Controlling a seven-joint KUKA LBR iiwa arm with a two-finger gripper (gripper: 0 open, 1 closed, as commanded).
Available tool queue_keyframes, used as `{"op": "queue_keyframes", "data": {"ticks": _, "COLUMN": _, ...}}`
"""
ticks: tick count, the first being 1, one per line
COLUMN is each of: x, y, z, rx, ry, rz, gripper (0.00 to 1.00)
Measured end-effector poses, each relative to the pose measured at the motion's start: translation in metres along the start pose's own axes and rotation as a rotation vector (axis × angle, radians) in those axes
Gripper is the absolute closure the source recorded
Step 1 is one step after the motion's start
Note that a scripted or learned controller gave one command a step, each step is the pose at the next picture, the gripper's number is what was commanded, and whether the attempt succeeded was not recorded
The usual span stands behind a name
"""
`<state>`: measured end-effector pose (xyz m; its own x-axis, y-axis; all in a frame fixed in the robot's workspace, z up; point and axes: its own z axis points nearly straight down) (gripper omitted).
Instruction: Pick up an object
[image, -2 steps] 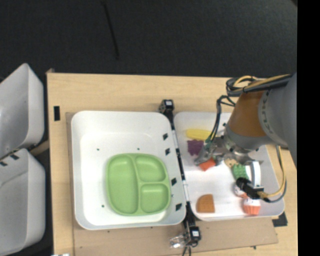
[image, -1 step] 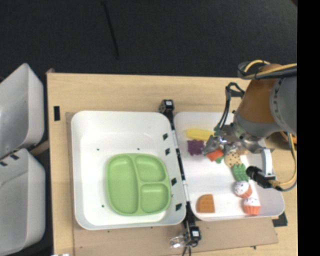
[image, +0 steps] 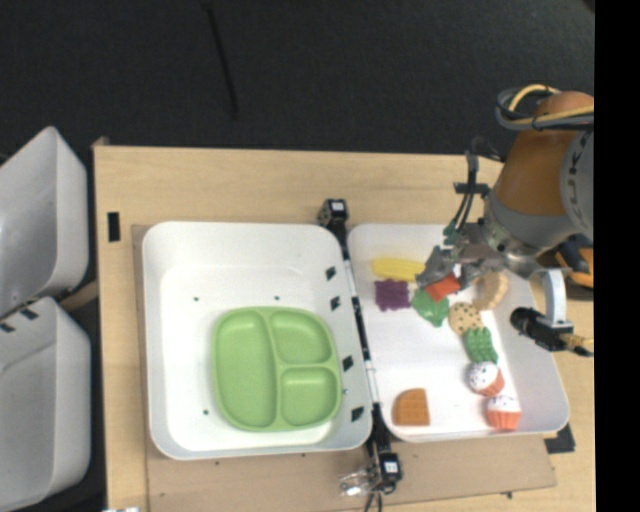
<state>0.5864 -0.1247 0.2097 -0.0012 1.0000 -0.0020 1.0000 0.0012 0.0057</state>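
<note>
1. Gripper (image: 447, 268) sits low over the right bin's far cluster, at the small red toy piece (image: 442, 289) and green toy piece (image: 431, 309); whether its grip is spread or closed, I cannot tell.
2. Likely target: that red piece, touching the green one, so a clean grasp looks hard.
3. Nearby lie a yellow corn-like toy (image: 398, 268) and a purple block (image: 392, 294).
4. Left white bin (image: 180, 250) holds a green divided plastic plate (image: 272, 369), well apart.

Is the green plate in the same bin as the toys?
No: the green plate lies in the left bin, while the toys, such as the purple block, lie in the right bin.
</note>
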Motion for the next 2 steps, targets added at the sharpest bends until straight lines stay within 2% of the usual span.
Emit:
{"op": "queue_keyframes", "data": {"ticks": 1, "x": -0.002, "y": 0.001, "z": -0.033, "rx": 0.001, "ry": 0.000, "rz": -0.001, "gripper": 1.00}}
{"op": "queue_keyframes", "data": {"ticks": 2, "x": 0.031, "y": 0.037, "z": -0.041, "rx": 0.002, "ry": 0.001, "rz": -0.004, "gripper": 1.00}}
